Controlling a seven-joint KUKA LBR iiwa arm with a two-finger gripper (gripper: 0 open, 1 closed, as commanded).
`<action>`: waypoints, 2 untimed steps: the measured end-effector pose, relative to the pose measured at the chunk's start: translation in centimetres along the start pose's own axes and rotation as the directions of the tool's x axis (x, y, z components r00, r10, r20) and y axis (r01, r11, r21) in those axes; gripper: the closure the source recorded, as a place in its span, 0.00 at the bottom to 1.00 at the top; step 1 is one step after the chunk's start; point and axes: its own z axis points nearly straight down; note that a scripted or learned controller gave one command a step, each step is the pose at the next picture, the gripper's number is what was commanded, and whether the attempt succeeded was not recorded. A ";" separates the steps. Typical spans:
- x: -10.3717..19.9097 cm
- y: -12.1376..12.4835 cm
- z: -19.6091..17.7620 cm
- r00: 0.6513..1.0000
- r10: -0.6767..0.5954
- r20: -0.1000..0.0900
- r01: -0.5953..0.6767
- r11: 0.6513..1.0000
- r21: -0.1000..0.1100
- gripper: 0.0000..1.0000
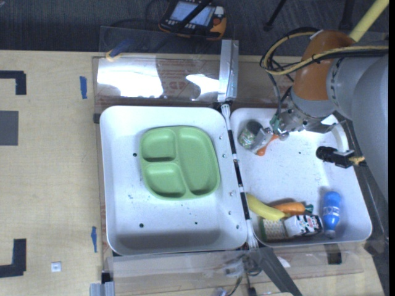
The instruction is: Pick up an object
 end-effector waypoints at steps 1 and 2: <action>0.1 0.1 -1.2 1.000 -0.004 0.003 0.004 1.000 0.001 1.00; 5.9 2.6 -11.9 0.999 -0.039 0.008 0.039 0.999 -0.030 1.00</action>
